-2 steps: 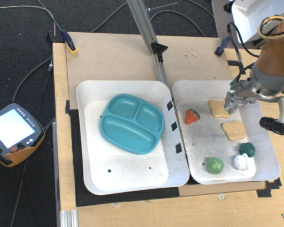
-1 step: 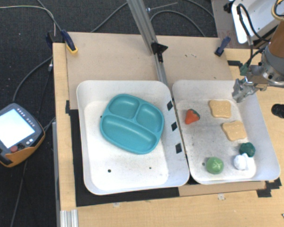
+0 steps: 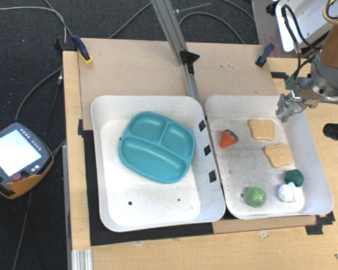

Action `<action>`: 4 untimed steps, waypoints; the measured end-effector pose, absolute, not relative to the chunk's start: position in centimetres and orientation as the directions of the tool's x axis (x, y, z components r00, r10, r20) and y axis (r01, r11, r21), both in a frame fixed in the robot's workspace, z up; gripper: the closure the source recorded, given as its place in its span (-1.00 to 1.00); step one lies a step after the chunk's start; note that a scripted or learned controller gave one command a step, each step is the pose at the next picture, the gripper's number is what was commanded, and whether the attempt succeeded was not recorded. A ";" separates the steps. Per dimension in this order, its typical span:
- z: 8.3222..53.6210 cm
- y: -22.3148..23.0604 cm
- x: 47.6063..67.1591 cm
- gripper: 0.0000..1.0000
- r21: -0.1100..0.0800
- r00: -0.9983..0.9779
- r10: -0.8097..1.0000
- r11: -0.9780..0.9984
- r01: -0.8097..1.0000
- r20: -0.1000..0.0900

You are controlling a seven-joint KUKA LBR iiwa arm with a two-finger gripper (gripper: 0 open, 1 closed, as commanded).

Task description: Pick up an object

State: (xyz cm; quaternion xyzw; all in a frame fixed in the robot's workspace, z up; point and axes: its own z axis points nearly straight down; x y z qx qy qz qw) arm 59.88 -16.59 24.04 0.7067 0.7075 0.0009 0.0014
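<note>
My gripper (image 3: 285, 107) hangs over the upper right corner of the right bin (image 3: 236, 207), near its far rim. Whether it is wide or narrow cannot be told from this view, and nothing is seen in it. No object has been picked yet.

Nearest object: a tan toast piece (image 3: 262, 129), just beside and below the gripper. A second toast piece (image 3: 279, 155) lies a little further toward the near rim. A red strawberry (image 3: 228, 139) sits left of the first toast, near the bin's left wall. Along the near rim: a green ball (image 3: 255, 196), a white item (image 3: 287, 193), and a dark green item (image 3: 294, 177) touching or almost touching it.

The left bin (image 3: 110, 207) holds a teal tray (image 3: 157, 146), well apart from my position.

Judged target: the first toast, being closest.

Failure risks:
- Flat toast. It lies low on the bin floor; fingers may close above it or slide over its top, producing an empty close.
- Bin wall. My position is close to the far rim and right wall; a descent here without moving inward could strike the rim.
- Clustered items. The white and dark green items are too close for a clean finger entry; a try there may push one aside.
- Round items. The ball may roll away on contact.
</note>
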 end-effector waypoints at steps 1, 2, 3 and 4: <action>24.7 -11.1 60.1 1.00 0.001 -0.007 1.000 0.007 1.000 0.003; 25.0 -5.9 58.6 1.00 -0.001 -0.006 1.000 0.006 1.000 0.004; 25.2 0.3 57.9 1.00 -0.002 -0.008 1.000 0.008 1.000 0.004; 24.9 5.2 58.2 1.00 0.000 -0.006 1.000 0.006 1.000 0.002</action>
